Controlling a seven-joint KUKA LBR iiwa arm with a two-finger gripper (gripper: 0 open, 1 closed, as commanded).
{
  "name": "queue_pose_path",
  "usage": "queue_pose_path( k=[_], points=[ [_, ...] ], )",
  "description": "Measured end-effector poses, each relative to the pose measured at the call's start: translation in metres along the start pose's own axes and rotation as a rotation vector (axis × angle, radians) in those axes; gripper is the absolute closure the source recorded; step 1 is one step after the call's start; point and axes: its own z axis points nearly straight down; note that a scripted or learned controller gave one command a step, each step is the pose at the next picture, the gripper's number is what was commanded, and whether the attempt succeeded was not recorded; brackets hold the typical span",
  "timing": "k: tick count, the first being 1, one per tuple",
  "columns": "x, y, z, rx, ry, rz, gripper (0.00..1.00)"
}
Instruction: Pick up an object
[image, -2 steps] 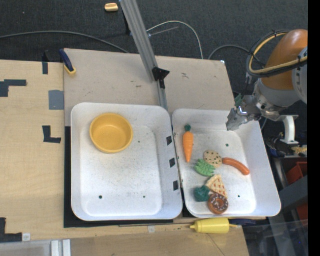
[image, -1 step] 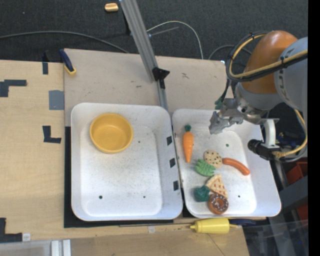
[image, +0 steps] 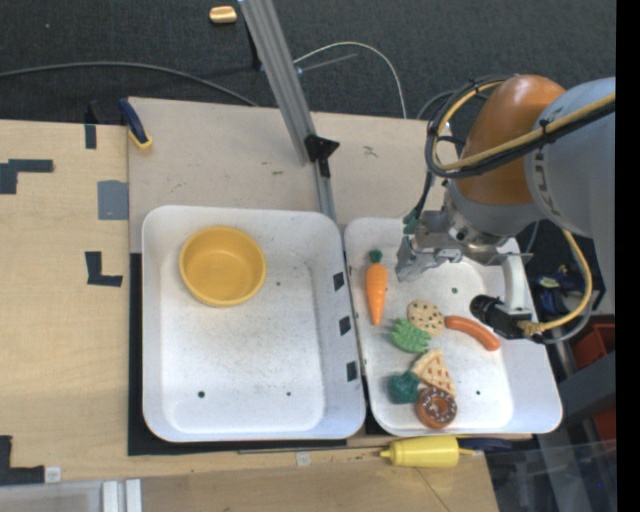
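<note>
End effector (image: 418, 258) hung over the upper left part of the right bin (image: 520, 400), just right of the carrot (image: 376, 292). I could not tell from my feed how its grip stood, and I saw nothing held in it.

Right bin contents as I logged them: carrot lay lengthwise near the left wall, green top pointing away from me. Below and right of it, a speckled cookie (image: 425, 317) touching a green leafy piece (image: 408, 336). A sausage (image: 472, 332) lay apart to the right. Lower down, a pizza slice (image: 434, 370), a dark green piece (image: 403, 387) and a chocolate doughnut (image: 436, 408) sat clustered together.

Left bin (image: 250, 400) held a yellow bowl (image: 222, 264), upright, in its upper left corner.

A yellow bottle (image: 424, 453) lay on its side on the surface (image: 220, 160), at the right bin's near edge.

No readable writing or labels anywhere.
</note>
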Motion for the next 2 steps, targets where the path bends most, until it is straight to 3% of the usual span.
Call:
queue_pose_path(
  k=[2],
  points=[
    [0.099, -0.024, -0.013, 0.0, 0.002, -0.003, 1.0]
  ],
)
